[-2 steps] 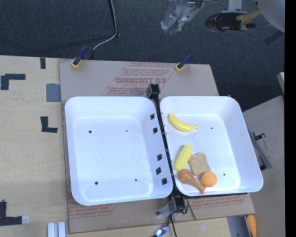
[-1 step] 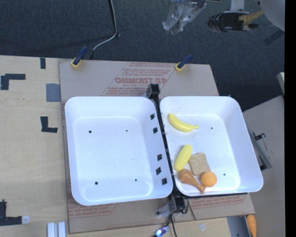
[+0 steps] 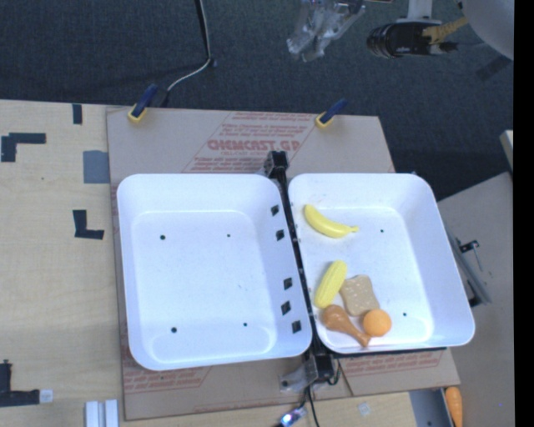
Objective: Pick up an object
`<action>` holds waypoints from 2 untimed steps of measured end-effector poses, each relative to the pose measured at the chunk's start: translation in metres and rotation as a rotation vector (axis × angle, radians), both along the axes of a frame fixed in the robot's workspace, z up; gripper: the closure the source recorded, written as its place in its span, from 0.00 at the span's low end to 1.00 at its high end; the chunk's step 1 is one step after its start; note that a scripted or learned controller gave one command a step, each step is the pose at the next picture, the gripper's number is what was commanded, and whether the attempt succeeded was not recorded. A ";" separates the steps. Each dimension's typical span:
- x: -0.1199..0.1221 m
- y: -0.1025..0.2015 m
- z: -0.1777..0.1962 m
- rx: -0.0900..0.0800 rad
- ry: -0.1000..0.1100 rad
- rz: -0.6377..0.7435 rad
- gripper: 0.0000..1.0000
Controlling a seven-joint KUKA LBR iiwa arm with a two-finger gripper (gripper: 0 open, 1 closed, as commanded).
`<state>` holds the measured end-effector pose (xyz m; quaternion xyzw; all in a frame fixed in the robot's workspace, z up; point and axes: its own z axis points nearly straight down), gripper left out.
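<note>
Right bin (image 3: 417, 208) holds 5 toy foods (banana (image 3: 329, 223) apart).

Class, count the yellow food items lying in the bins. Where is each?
2, both in the right bin: a banana near its upper left, and a corn cob below it, beside the bread slice.

The gripper (image 3: 321, 29) sits at the top edge of the camera view as a pale, silvery-grey metal piece, blurred, with thin angular parts fanning from a narrower neck. To its right comes a black rounded wrist section (image 3: 399, 38) with a glossy highlight, and next to it a short yellow-orange band (image 3: 440, 32). A light grey, smooth, rounded arm casing (image 3: 494, 23) fills the top right corner. No screws or markings can be made out.
</note>
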<state>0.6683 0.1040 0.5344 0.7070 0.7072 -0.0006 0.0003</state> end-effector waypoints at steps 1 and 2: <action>0.000 0.001 0.000 0.000 -0.001 -0.001 1.00; 0.000 0.010 0.000 0.000 0.000 -0.001 1.00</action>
